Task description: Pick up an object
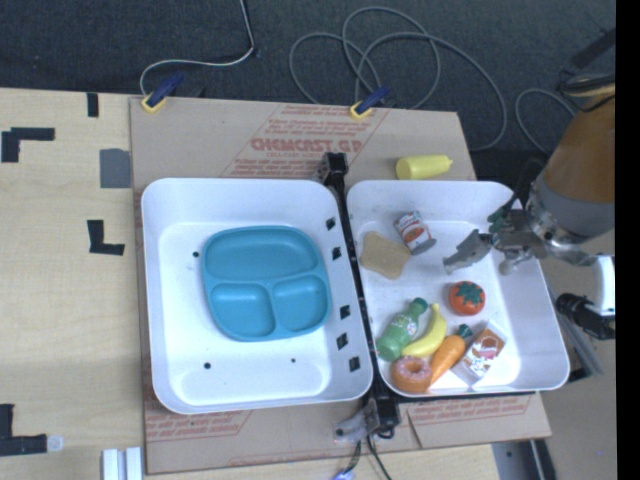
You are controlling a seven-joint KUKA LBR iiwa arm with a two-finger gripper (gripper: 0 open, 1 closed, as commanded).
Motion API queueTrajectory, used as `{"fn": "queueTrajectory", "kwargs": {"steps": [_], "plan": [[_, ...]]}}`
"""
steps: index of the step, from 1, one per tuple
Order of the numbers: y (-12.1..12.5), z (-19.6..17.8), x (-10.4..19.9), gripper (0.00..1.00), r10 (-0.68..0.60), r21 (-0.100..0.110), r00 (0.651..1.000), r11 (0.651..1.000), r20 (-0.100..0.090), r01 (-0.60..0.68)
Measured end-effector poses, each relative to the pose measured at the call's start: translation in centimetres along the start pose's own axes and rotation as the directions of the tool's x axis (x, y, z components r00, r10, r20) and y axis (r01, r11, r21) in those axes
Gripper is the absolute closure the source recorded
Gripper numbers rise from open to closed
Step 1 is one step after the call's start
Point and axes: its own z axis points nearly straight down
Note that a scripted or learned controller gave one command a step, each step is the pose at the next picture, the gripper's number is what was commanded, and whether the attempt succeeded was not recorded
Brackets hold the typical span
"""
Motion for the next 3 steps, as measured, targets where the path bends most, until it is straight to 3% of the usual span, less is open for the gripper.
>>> {"fn": "queueTrajectory", "kwargs": {"steps": [1,2,3], "plan": [[9.1,11.2,4.9,0.00,-0.001,0.003,1.000,1.000,-0.001,0.001],[13.8,13.0,6.2,0.00,-0.001,-0.003,1.000,1.000,0.001,0.001],[13.9,11.9,6.2,1.00,-0.001,-0.005,1.000,1.000,0.003,0.001]]}}
